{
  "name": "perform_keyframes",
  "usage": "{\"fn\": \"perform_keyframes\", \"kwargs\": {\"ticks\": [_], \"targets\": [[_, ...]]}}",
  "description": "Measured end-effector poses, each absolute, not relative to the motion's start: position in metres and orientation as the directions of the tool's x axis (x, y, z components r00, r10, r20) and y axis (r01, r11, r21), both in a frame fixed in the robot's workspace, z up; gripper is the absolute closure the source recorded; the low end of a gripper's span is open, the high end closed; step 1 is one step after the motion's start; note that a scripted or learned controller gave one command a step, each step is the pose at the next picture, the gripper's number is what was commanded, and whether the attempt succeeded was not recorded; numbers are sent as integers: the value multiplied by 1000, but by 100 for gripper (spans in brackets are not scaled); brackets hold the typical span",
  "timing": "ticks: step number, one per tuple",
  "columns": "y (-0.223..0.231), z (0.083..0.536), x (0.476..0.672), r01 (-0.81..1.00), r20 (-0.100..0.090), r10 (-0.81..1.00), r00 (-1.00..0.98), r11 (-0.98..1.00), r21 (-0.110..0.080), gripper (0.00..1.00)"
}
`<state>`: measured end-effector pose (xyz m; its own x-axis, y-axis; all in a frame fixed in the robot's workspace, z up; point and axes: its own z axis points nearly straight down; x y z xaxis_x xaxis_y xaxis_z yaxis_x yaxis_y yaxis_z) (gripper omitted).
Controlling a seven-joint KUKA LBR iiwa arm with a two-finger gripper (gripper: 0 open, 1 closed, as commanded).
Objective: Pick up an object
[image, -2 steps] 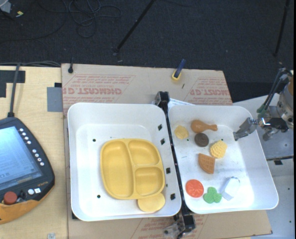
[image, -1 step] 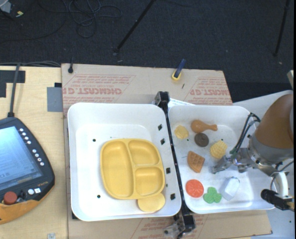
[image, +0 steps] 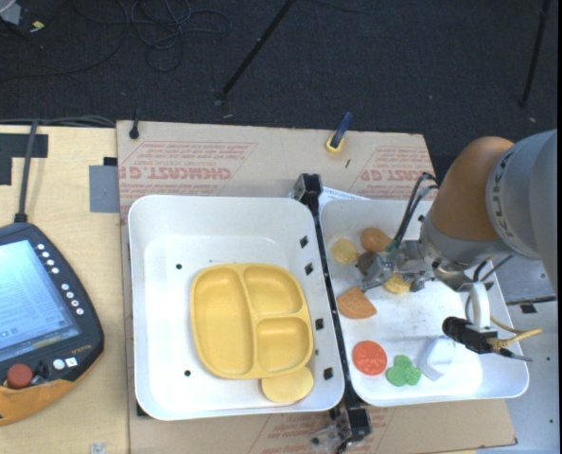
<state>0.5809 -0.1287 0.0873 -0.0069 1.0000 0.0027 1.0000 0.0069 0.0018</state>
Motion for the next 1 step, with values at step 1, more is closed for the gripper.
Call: {"fn": "perform_keyframes", "kwargs": {"ticks": [1], "targets": [[-151,87,565,1000,0,1000,1,-1,-4,0]]}}
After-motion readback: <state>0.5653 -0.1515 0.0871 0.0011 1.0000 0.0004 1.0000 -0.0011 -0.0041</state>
